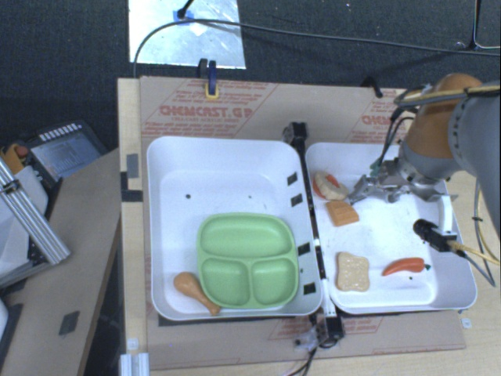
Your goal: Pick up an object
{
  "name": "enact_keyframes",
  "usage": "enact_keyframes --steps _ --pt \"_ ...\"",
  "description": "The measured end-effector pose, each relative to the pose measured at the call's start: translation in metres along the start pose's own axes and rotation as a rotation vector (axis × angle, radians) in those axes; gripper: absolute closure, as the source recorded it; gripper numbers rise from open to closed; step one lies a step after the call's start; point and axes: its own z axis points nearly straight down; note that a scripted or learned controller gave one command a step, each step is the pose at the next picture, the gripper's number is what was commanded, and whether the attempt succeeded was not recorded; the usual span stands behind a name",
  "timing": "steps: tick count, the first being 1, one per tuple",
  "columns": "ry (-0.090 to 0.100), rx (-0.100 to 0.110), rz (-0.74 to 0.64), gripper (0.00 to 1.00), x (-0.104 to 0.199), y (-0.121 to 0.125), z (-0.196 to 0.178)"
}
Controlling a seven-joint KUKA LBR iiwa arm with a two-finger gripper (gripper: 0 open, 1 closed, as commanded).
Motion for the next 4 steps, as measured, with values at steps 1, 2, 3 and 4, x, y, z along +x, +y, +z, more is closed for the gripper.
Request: enact_keyframes --steps 1,2,3,4 --pt "-0.001 -0.004 -0.001 1.00 0.000 0.001 -0.012" --pt "-0.001 -0.005 0.001 1.00 -0.006 -0.004 -0.062" --pt "-0.001 -0.007 -0.002 1.00 -0.006 -0.002 -0.116" --pt "0.002 -0.002 -0.006 1.00 0.034 -0.021 -0.127"
